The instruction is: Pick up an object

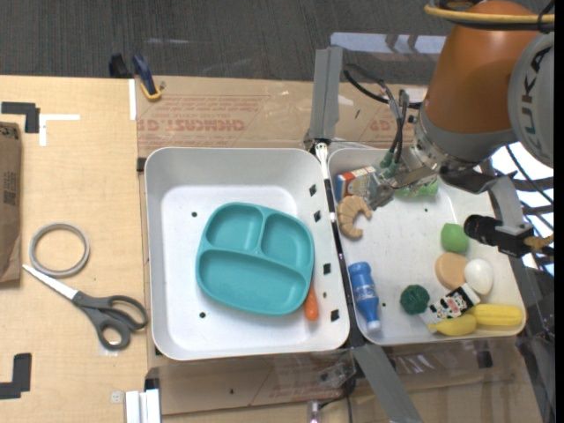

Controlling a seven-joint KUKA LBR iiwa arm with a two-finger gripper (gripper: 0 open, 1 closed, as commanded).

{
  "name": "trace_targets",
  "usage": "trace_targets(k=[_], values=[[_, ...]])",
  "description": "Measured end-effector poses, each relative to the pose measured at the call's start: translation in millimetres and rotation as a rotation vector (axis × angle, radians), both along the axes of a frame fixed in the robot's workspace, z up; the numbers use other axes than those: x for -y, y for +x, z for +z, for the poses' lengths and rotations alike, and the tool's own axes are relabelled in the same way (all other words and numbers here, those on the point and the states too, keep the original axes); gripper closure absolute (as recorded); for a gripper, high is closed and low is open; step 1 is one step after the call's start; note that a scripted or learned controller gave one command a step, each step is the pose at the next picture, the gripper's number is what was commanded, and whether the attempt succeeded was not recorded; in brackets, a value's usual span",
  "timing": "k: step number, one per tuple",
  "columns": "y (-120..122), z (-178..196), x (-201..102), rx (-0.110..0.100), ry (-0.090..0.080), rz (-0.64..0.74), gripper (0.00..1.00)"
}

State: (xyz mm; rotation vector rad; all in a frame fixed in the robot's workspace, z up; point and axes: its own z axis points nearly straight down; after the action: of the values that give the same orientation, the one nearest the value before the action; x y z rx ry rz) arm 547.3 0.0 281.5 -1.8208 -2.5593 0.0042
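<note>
My gripper (385, 186) hangs low over the back left part of the right bin (414, 335), under the orange band of the arm. It sits just right of a small red and white carton (353, 181) and just above a tan croissant (352, 216). I see nothing clearly held in it. Further forward in that bin lie a blue bottle (364, 296), a dark green ball (415, 300), a light green piece (455, 236), a peach piece (450, 269), a white egg (478, 277), a cow-patterned item (453, 303) and a yellow banana (481, 318).
The left bin (167, 236) holds a teal divided plate (256, 258) and a small orange carrot (311, 307). On the bench to the left lie scissors (97, 305) and a tape roll (59, 248). A black cylinder (490, 230) on the arm's side overhangs the right bin.
</note>
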Motion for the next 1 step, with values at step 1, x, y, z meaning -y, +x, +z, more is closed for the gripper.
trace_targets(k=[1], values=[[15.1, -90.3, 85.2, 0.0, 0.0, 0.05, 1.0]])
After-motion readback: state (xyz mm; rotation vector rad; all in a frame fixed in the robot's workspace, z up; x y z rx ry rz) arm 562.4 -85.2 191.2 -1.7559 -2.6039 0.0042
